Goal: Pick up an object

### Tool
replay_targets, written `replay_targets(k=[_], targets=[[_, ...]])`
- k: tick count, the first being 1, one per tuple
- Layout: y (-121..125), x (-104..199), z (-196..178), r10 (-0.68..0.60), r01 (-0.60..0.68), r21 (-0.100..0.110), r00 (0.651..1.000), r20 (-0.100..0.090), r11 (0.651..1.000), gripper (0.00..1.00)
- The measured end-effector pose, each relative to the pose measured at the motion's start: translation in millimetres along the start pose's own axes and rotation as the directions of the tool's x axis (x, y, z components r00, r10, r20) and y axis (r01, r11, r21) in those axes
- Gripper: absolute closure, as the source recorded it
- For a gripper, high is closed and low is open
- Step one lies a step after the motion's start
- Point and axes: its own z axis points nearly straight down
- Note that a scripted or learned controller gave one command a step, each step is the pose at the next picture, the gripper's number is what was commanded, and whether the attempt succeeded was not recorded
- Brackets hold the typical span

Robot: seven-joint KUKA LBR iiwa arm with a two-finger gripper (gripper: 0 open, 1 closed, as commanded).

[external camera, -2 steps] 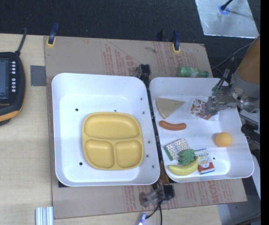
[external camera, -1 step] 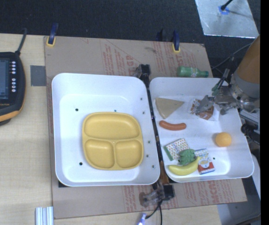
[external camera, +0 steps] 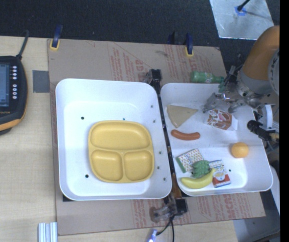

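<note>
At the right bin: the arm (external camera: 262, 59) reaches in from the right, over the far corner.
Left bin (external camera: 73, 100): holds a yellow tray (external camera: 120, 150), well apart from the work.
Right bin (external camera: 257, 173): carries the small items.
Claw (external camera: 220, 101): hangs above a red-and-white packet (external camera: 219, 119) at the far side; whether it is wide or narrow cannot be told.
Packet: likely light, thin, perhaps slick; best pinched across its short edges.
Wedge (external camera: 181, 115): flat, left of the packet, hard to get under.
Banana (external camera: 196, 181): near edge, probably light and stiff; grip mid-body.
Sausage (external camera: 185, 134): round; may roll.
Orange (external camera: 239, 149): small, smooth, apt to slip.
</note>
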Motion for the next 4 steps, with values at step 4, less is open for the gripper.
replay_targets(k=[4], targets=[[-36, 103, 0, 0.001, -0.001, 0.002, 1.000, 0.000, 1.000, 0.00]])
